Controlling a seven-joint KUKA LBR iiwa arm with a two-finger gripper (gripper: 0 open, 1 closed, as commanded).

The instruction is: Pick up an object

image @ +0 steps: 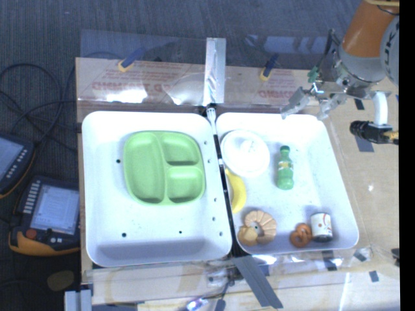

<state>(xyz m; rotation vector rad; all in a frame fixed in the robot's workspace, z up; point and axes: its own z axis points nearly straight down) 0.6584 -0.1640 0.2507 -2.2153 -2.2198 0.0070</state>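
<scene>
The bench point(363, 193) carries two white bins side by side. Taking the right bin point(337, 173) as landmark: the left bin point(104, 173) touches its left wall and holds a green divided tray point(164, 167). The arm point(369, 24) stands beyond the right bin's far right corner, and its gripper point(311, 102) hangs just above that corner's rim with its fingers spread apart and nothing between them. Inside the right bin, a white bowl point(245, 151) sits at the far left, with a banana point(237, 193) against the left wall just nearer than it. A round pastry point(258, 226) lies at the near left, a green bottle point(284, 168) lies in the middle, a small can point(321, 226) stands at the near right, and a small brown piece point(300, 235) touches the can's left side.
</scene>
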